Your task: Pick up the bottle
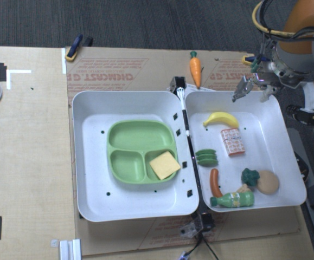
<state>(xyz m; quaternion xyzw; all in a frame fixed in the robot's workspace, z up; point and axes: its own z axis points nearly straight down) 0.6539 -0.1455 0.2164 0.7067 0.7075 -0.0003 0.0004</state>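
One green bottle with a yellowish label, its writing too small to read, lies on its side at the right bin's near edge. Mirrored red print crosses the cardboard. Whether the gripper, above the bin's far rim, is spread or closed cannot be told.

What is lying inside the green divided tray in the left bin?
A yellow cheese slice lies in the green divided tray, across its lower right compartment. The tray floor beneath it is covered.
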